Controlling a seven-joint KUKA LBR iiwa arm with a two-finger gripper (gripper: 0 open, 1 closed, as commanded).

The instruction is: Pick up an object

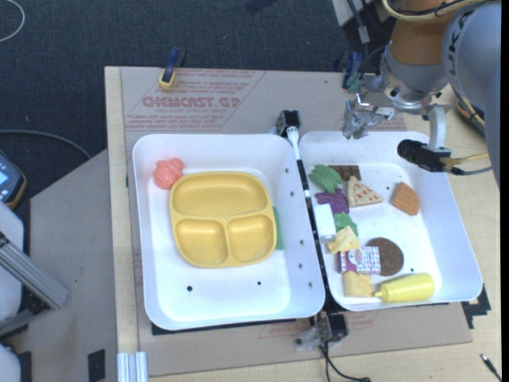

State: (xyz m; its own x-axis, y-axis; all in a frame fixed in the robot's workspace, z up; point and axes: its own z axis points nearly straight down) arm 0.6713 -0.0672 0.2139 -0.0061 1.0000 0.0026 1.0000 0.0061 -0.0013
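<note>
I read the tool [362, 123] as hanging over the far rim of the right bin [445, 183], near that bin's far-left corner; nothing sits between its tips, and I cannot tell from this angle how wide it stands; the grey arm [461, 30] with its orange band rises behind it. Everything I could pick lies nearer the camera than the tool, inside the right bin; closest to that far rim are the green leafy piece [325, 177] and the pizza slice [364, 192], almost straight below the tool in the view; the toast-coloured piece [405, 198] sits off toward the bin's right wall; the brown cookie [386, 255] and the yellow bottle [406, 287], long axis roughly across the bin, lie by its near rim. I judge the coming move must drop down and slightly toward the camera.
</note>
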